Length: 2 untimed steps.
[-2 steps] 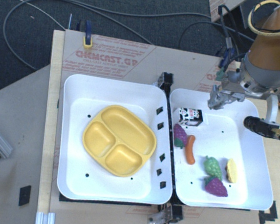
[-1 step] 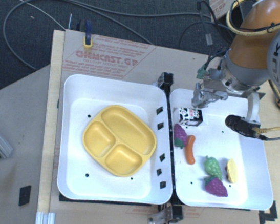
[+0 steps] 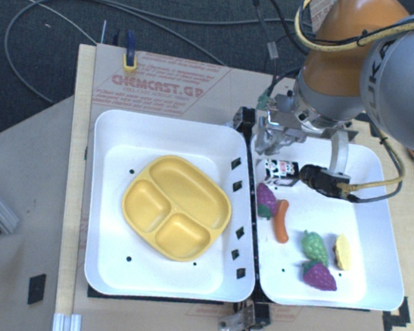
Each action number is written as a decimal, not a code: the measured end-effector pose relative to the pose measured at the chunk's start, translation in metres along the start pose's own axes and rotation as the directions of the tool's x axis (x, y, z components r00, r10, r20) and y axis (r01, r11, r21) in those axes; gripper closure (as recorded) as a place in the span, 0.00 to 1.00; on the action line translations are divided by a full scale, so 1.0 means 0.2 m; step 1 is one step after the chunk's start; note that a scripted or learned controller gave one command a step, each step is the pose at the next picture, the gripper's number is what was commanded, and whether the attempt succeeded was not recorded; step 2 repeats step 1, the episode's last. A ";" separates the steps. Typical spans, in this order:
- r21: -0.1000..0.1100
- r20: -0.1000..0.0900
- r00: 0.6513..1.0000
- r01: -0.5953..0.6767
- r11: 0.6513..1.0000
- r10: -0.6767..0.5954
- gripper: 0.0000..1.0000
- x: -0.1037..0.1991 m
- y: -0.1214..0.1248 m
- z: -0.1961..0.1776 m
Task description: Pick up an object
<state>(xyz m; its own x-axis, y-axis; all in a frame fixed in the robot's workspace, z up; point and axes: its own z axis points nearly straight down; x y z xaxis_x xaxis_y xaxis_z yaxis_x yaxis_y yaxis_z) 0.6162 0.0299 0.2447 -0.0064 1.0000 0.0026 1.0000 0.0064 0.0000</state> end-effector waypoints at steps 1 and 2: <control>0.001 0.001 1.000 -0.001 1.000 0.001 1.00 0.25 0.04 0.07; 0.001 0.001 1.000 -0.001 1.000 0.001 1.00 0.25 0.04 0.07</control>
